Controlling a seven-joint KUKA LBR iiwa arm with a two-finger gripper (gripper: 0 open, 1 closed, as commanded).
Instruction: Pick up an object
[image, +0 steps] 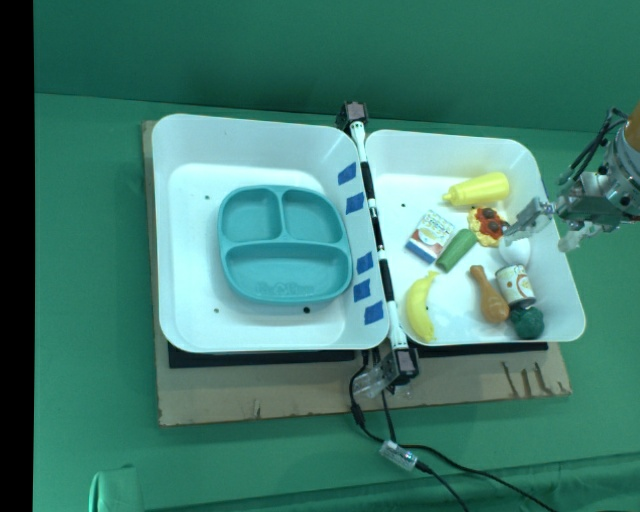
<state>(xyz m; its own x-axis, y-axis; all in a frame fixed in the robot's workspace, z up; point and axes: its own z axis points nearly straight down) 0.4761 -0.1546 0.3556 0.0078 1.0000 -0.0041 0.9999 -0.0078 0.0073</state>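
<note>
Hand spread open and empty above right bin, nothing lifted yet, with mustard bottle, banana and drumstick lying loose on bin floor, pick entirely ahead.

Arm reaching in from the right edge, end effector low and open-handed.

The end effector hangs at the right side of the view, its two slim fingers spread apart with nothing between them. Behind it the grey wrist angles up and to the right, an orange band just visible at the frame's edge, with dark cables running alongside.
</note>
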